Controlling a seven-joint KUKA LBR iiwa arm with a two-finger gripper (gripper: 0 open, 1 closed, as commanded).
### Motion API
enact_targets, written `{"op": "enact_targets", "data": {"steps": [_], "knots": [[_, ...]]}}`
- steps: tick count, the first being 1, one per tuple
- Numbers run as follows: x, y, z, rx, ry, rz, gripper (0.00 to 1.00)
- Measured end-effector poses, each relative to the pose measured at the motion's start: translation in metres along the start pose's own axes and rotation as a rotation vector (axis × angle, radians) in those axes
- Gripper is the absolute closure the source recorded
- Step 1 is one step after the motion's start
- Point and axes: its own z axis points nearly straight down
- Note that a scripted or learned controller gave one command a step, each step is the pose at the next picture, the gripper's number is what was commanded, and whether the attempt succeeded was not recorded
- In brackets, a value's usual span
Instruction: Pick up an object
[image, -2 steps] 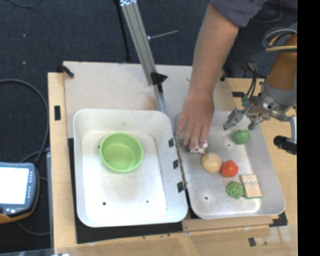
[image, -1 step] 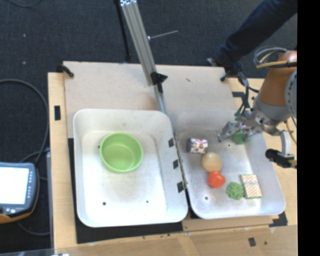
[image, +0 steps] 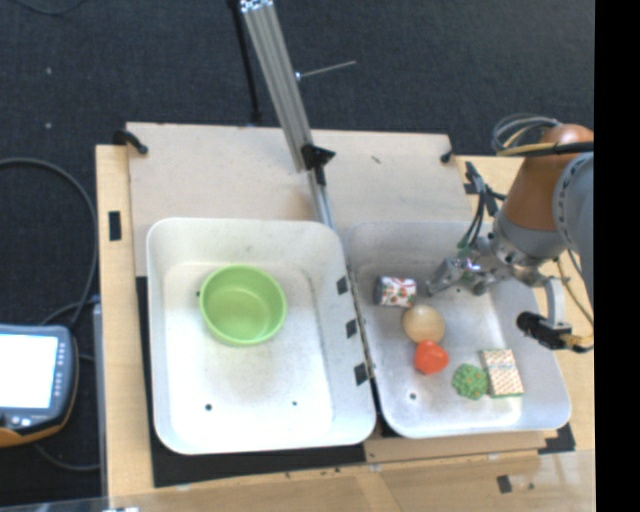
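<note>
Above the tan ball (image: 424, 323), in the right bin (image: 545, 400), the gripper (image: 452, 272) hangs low near the bin's far wall; nothing can be seen between its tips, and how far apart they stand is too small and blurred to tell, so I cannot say whether it is open or closed; it seems to touch nothing; 5 things crowd near the ball: a small printed can (image: 397, 291) just up-left of it, a red piece (image: 431, 357) just below it, a green knobbly lump (image: 468, 381) and a patterned box (image: 501, 372) down-right of it; likely trouble: a descent landing between can and ball would nudge either aside, and the round ball could roll off; the green bowl (image: 243, 305) sits well left of the ball, in the other bin
</note>
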Motion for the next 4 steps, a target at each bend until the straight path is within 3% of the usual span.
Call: {"op": "enact_targets", "data": {"steps": [1, 3, 4], "knots": [[-0.001, 0.002, -0.015, -0.008, -0.002, 0.000, 1.00], [-0.006, -0.002, -0.123, -0.011, -0.001, 0.000, 1.00], [-0.007, 0.009, -0.179, -0.012, -0.001, -0.004, 1.00]]}}
